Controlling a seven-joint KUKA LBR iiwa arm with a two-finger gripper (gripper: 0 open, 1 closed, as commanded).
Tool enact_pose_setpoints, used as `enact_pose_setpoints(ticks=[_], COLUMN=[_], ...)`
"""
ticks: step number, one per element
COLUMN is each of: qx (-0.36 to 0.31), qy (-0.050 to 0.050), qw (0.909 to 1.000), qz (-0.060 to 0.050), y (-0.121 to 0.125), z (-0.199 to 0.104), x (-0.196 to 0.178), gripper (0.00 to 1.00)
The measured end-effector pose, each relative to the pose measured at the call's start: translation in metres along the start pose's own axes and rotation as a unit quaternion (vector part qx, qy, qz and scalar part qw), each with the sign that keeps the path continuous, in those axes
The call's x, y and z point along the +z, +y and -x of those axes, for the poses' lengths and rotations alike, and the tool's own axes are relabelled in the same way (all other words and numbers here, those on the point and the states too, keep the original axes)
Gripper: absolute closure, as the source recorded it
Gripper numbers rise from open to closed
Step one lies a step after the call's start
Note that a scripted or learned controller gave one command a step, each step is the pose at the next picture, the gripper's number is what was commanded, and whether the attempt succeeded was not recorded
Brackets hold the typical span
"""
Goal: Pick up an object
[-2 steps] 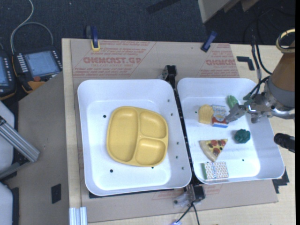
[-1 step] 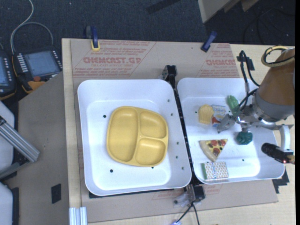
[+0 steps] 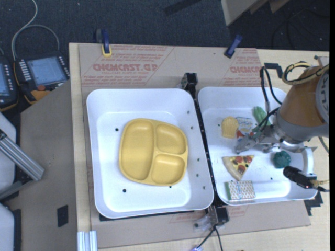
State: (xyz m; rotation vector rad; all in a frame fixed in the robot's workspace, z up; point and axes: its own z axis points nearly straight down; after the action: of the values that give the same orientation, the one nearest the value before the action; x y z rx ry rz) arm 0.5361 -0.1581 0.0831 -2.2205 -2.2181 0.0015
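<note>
1. Camera view is filled by a bench (image 3: pixel 157 61) on which two white bins are set side by side: the left bin (image 3: pixel 104 140) and the right bin (image 3: pixel 214 114).
2. A yellow three-part plate (image 3: pixel 153 151) is seen at the centre of the left bin.
3. The arm (image 3: pixel 306 109) is seen entering from 3 o'clock, over the right bin.
4. The gripper (image 3: pixel 246 140) is seen low in the middle of the right bin; how far it is open cannot be told, and nothing can be seen held in it.
5. A yellow piece (image 3: pixel 229 127) is seen at 10 o'clock from the gripper, close by.
6. A pizza slice (image 3: pixel 238 164) is seen at 6 o'clock from the gripper, near it.
7. A speckled block (image 3: pixel 241 190) is seen at 6 o'clock from the slice, by the bin's near wall.
8. A green piece (image 3: pixel 259 114) is seen at 1 o'clock from the gripper.
9. A teal ball (image 3: pixel 281 159) is seen at 4 o'clock from the gripper, partly under the arm.
</note>
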Motion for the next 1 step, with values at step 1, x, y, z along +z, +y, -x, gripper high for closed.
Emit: enact_pose_setpoints(ticks=[1], qx=[0.000], qy=[-0.001], qw=[1.0000], qz=[0.002], y=[0.0010], z=[0.0002], x=[-0.0120], gripper=[1.00])
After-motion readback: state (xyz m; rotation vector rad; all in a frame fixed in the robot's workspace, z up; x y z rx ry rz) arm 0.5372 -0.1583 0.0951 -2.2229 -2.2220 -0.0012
